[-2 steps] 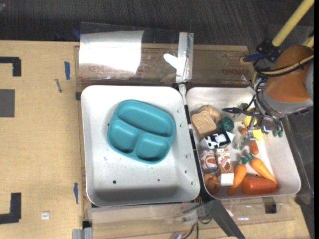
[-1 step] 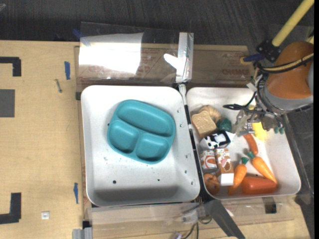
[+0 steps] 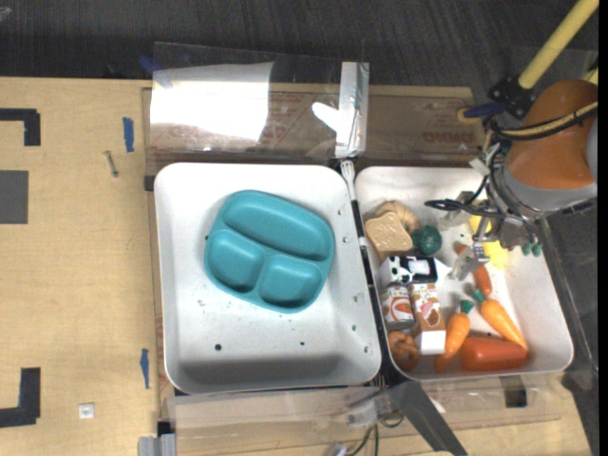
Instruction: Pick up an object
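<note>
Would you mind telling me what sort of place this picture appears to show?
Probably a robotics lab bench for pick-and-place trials: a robot arm reaches over two white bins, one holding a teal divided tray, the other toy food such as carrots.

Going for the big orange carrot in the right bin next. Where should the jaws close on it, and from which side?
Probably the carrot's thick middle, coming straight down, jaws closing across its width. It lies flat and slanted, green top up-left, tip toward the red-orange piece at the right bin's front, so the lower end looks crowded.
</note>
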Motion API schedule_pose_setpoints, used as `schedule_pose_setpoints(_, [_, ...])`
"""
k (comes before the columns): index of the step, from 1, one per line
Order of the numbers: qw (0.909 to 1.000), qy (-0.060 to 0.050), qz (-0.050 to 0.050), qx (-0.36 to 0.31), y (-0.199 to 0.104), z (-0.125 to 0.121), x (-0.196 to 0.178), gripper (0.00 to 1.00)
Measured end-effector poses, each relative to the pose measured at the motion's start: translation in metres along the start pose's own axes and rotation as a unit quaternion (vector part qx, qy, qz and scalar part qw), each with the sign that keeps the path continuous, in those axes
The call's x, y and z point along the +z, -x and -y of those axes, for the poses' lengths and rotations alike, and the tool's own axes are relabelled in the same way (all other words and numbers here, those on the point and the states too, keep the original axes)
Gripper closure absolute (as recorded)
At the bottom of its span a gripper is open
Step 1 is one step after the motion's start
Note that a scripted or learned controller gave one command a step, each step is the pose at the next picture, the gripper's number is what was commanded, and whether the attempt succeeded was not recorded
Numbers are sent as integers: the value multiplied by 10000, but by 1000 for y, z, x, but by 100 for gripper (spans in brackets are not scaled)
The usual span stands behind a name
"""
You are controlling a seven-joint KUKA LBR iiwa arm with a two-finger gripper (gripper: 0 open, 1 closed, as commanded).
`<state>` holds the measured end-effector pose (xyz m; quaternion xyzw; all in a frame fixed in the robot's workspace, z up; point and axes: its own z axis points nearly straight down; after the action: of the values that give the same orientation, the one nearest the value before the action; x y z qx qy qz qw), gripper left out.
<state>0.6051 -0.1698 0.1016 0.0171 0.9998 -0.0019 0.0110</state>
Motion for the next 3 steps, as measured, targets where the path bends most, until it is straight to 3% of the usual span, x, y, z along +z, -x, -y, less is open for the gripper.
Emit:
schedule_pose_setpoints(1, [9997, 11, -66, 256, -30, 22, 13, 0])
schedule_pose_setpoints(2, [9907, -7, -61, 1362, -50, 19, 12, 0])
schedule_pose_setpoints(3, [9939, -20, -10, 1098, -119, 61, 10, 0])
